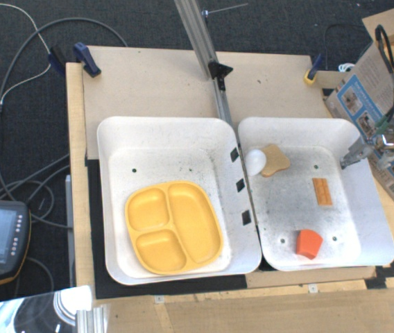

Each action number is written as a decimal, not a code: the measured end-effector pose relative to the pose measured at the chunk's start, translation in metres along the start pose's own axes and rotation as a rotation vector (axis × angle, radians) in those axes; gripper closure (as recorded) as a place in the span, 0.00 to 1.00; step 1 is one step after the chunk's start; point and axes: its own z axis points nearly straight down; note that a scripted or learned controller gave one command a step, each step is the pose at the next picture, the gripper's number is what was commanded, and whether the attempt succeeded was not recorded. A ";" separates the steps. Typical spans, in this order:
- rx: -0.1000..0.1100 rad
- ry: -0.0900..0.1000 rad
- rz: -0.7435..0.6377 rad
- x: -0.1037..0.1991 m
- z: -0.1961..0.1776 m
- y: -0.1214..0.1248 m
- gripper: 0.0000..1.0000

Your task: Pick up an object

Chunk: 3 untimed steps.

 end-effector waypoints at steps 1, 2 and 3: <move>-0.003 -0.001 -0.001 0.000 -0.011 0.001 1.00; -0.006 -0.001 -0.003 0.000 -0.022 0.001 1.00; -0.005 -0.001 -0.003 0.000 -0.021 0.001 0.00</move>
